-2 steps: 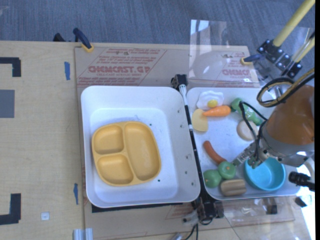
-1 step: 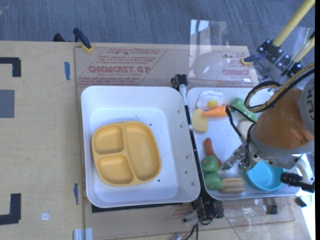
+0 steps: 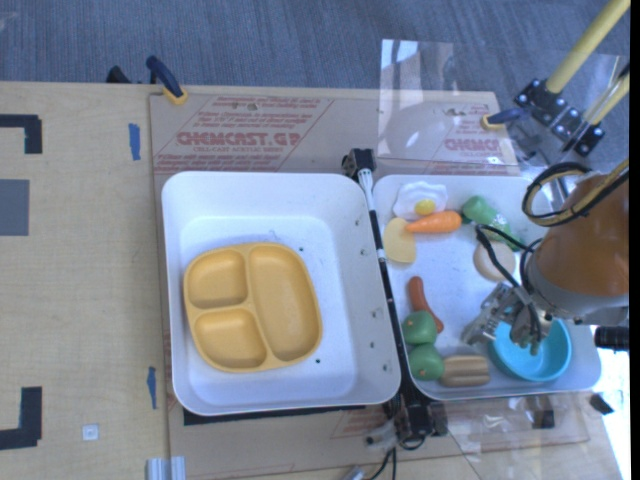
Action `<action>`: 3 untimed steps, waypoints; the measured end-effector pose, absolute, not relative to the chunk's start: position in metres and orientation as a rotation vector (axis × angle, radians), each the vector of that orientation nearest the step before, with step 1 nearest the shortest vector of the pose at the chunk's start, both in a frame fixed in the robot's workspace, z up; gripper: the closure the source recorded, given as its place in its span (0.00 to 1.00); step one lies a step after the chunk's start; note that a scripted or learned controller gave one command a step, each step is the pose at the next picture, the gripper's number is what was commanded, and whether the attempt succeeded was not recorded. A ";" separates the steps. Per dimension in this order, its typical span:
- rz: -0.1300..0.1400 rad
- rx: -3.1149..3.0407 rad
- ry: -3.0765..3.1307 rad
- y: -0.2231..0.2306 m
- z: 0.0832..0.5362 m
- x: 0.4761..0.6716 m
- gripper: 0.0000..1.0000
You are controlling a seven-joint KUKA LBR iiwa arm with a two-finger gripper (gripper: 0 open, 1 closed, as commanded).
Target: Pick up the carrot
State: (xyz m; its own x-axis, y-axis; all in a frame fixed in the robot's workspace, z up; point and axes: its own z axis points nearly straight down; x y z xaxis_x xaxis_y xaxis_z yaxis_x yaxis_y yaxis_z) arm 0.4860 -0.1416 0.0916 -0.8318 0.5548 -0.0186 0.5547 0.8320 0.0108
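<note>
The carrot (image 3: 433,224) is orange with a green leafy top and lies across the far part of the right bin (image 3: 452,286), just below a toy fried egg (image 3: 419,203). My gripper (image 3: 514,325) hangs low in the near right part of that bin, over the left rim of a blue bowl (image 3: 535,355). It is well apart from the carrot, toward the near side and to the right. The grey and orange wrist (image 3: 585,258) hides part of the bin's right side.
The right bin also holds a pale yellow slice (image 3: 399,240), a red sausage (image 3: 417,293), green vegetables (image 3: 423,344), a bread roll (image 3: 465,370) and a beige piece (image 3: 487,261). In the left bin (image 3: 200,208) lies a yellow divided plate (image 3: 251,304).
</note>
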 end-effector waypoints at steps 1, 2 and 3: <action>0.045 0.145 3.110 -0.166 0.091 0.494 1.00; 0.043 -0.102 3.113 -0.164 0.091 0.494 1.00; -0.008 -0.680 3.044 -0.094 0.093 0.494 1.00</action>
